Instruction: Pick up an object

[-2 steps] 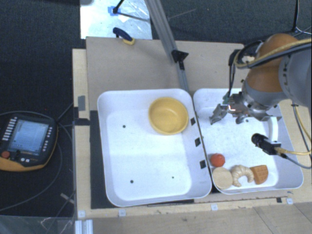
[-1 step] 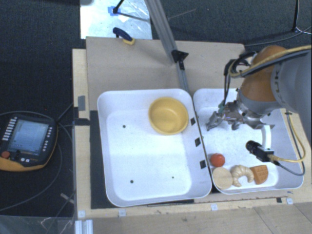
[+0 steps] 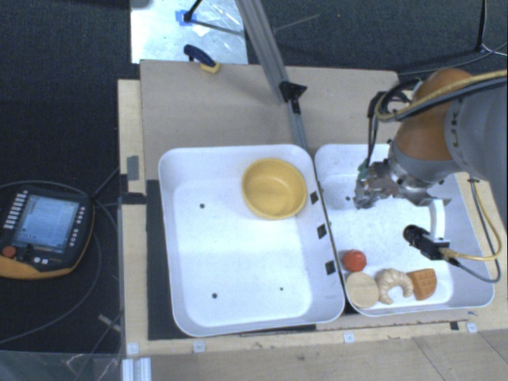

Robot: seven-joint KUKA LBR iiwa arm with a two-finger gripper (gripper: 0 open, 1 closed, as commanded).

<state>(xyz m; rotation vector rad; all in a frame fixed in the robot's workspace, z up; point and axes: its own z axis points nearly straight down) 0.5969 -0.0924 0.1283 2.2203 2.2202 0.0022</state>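
Observation:
A yellow bowl sits at the back of the left bin. In the right bin, along the near wall, lie a red tomato, a pale round disc, a beige croissant-shaped piece and an orange wedge. My gripper hangs over the back left part of the right bin, well behind those objects. Nothing shows under it but the bin floor.
A grey tripod leg slants over the bench behind the bins. A teach pendant lies off the bench at left. A black cable plug and yellow cable hang from the arm above the right bin.

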